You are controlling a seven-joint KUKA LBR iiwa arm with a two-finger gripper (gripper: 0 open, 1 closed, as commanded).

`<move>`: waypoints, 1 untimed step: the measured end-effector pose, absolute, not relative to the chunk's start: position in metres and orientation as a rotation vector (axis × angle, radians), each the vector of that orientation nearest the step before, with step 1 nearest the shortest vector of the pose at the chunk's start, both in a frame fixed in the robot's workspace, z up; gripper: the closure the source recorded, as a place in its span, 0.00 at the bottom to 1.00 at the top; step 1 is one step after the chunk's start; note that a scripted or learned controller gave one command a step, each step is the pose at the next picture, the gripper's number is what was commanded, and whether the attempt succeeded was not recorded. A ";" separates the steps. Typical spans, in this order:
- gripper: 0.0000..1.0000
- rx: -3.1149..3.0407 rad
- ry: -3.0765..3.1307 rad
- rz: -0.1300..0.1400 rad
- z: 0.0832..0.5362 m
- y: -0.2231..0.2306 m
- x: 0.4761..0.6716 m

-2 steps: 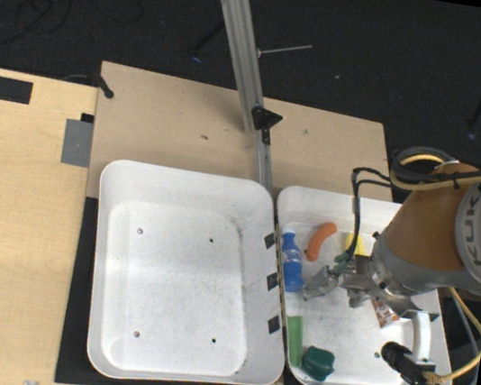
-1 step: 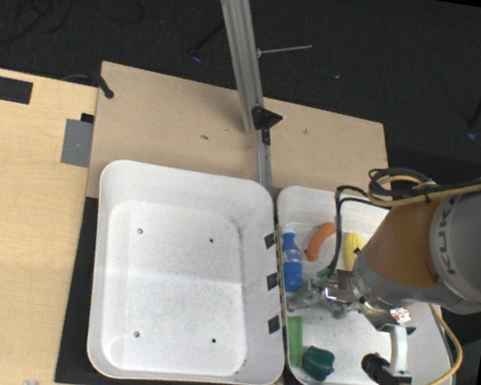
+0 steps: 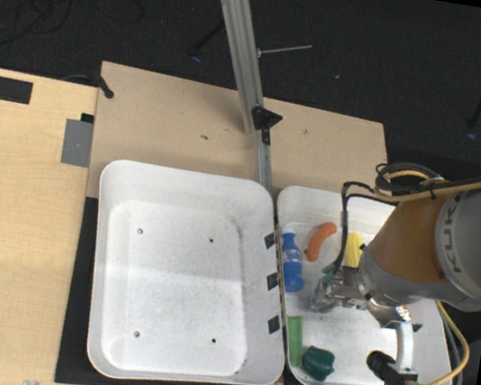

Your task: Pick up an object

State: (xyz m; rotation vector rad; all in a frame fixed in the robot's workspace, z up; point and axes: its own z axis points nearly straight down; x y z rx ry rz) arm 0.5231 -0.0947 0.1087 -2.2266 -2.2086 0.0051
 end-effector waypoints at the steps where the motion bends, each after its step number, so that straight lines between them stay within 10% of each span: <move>1: 1.00 -2.230 -2.214 -0.001 0.153 -0.102 0.526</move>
